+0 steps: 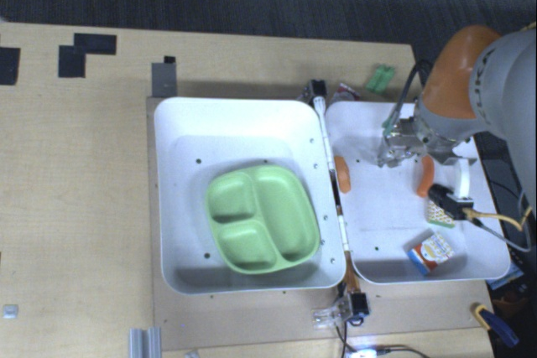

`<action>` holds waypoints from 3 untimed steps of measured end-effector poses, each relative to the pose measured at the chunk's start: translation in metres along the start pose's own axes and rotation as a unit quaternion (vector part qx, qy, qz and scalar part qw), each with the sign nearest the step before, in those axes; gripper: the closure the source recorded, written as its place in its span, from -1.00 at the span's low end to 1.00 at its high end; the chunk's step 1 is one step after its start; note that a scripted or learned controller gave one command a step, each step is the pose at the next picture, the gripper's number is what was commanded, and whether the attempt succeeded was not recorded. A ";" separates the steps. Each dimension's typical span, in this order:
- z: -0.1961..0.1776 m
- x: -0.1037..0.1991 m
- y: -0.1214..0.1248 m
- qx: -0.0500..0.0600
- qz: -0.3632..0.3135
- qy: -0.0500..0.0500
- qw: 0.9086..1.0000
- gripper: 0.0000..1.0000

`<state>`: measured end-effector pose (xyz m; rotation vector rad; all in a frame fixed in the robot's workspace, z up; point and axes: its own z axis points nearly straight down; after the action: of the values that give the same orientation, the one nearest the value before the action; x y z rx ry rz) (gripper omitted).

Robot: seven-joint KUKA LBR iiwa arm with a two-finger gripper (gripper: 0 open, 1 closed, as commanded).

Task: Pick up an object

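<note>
Green plastic fills the left bin [243, 117] from my overhead camera: a three-section plate [263, 218] lying flat, nothing on it. In the right bin [377, 251] I see the arm [487, 88] reaching in, its jaws [393, 153] low over the bin's upper floor; whether they are spread or pressed together I cannot tell, and I see nothing between them. Candidate objects remain loose: an orange piece [342, 173] by the divider, another orange piece [427, 176] just right of the jaws, a patterned packet [440, 215], and a small carton [430, 252] near the front. I judge the pick not yet made. The carton's print is too small to read.
</note>
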<state>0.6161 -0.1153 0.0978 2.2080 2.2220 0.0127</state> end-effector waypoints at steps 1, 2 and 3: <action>0.000 0.000 0.000 0.000 0.000 0.000 1.000 -1.00; 0.010 0.004 -0.095 0.003 0.002 0.000 1.000 -1.00; 0.009 0.032 -0.126 -0.001 0.003 -0.001 1.000 -1.00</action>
<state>0.4903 -0.0841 0.0874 2.2126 2.2131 0.0116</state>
